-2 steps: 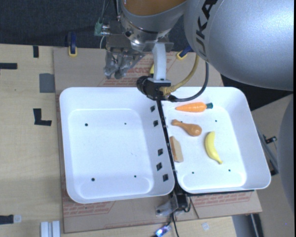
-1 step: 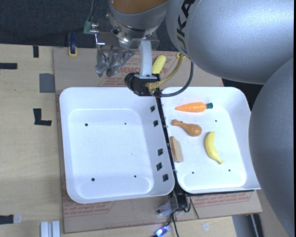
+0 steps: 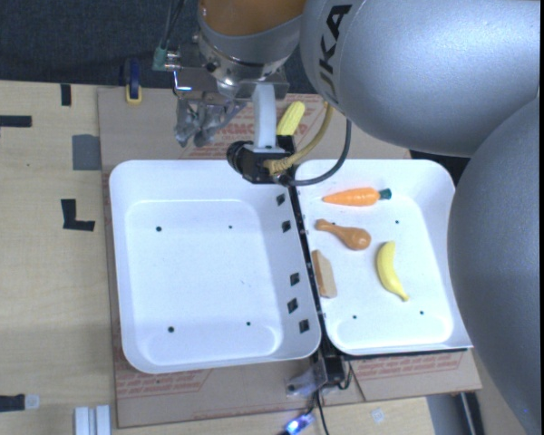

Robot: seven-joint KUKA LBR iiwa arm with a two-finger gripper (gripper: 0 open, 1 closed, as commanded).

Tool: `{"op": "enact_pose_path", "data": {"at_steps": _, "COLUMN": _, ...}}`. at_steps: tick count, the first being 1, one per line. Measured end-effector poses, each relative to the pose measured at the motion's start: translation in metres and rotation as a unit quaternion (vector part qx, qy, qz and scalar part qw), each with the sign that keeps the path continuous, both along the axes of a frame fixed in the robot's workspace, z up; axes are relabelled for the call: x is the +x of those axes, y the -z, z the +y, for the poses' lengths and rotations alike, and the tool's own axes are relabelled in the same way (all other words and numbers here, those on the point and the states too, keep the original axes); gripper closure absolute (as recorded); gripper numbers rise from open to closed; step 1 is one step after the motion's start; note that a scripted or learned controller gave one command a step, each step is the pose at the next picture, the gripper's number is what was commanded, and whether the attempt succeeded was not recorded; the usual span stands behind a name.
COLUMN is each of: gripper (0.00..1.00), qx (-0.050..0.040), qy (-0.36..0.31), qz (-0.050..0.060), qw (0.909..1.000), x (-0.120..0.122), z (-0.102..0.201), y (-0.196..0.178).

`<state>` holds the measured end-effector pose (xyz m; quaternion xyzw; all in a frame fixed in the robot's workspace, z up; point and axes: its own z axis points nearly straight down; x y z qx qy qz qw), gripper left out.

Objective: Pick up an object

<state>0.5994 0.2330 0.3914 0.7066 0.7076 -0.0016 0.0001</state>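
The right bin [image 3: 435, 329] holds several things. An orange carrot [image 3: 352, 197] lies near its far edge. A brown drumstick-shaped piece [image 3: 344, 235] sits below it, and a yellow banana [image 3: 391, 271] lies to the right. A tan flat block [image 3: 324, 273] rests against the bin's left wall. My gripper [image 3: 198, 130] hangs over the cardboard just behind the far edge of the left bin [image 3: 136, 333], well away from all of these. It is blurred and dark.
The two bins meet at a divider with black clips [image 3: 297, 261]. Brown cardboard [image 3: 145, 125] lies under both bins. The large grey arm covers the upper right of the view.
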Motion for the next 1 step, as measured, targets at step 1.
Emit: {"op": "enact_pose_path", "data": {"at_steps": 1, "gripper": 1.0, "qx": 0.0004, "qy": 0.0, "qz": 0.001, "qw": 1.0, "x": -0.0226, "z": -0.0002, "y": 0.0025}}
